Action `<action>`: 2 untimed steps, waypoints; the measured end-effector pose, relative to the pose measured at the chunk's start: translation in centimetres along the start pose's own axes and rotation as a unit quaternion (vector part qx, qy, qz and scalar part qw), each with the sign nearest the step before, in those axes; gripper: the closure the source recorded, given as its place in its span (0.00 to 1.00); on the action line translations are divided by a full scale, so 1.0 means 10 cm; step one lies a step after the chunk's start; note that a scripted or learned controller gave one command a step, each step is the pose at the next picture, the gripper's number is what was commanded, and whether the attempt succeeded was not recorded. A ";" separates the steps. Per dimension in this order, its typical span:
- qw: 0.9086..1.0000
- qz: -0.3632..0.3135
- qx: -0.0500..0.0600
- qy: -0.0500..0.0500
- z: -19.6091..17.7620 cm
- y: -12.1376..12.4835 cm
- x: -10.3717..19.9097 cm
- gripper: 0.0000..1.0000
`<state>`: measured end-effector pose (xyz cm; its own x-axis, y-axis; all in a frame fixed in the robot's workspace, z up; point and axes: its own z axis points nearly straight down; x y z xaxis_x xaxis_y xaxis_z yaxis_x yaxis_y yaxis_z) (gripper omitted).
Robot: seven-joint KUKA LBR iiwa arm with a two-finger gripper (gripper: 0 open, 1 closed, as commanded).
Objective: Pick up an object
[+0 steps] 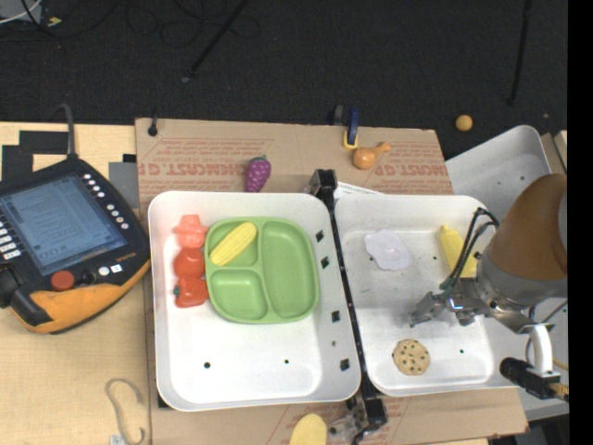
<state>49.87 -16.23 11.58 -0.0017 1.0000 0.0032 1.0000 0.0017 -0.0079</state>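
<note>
My gripper [428,311] is low inside the right bin [371,221], its grey fingers pointing left over the bin floor, nothing visible between them. A round cookie [410,357] lies just below and left of the fingertips, apart from them. A yellow object [451,246] lies at the bin's right side, partly behind my cables. A pale translucent lid [388,251] rests on the floor above the gripper. In the left bin [241,378] sit a green divided plate [278,276] with a corn cob [231,243] on it and a red toy [189,263] beside it.
A teach pendant [60,239] lies left of the bins. A purple grape bunch [258,172] and an orange pear [368,155] sit on the cardboard behind the bins. A yellow object [309,428] lies at the front edge.
</note>
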 end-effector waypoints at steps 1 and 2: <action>1.000 0.000 -0.002 -0.001 0.30 0.01 0.03 0.00; 1.000 0.003 -0.004 -0.001 0.17 0.01 0.00 1.00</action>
<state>49.97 -16.18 9.88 0.0042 1.0000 0.0013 1.0000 -0.0042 0.0003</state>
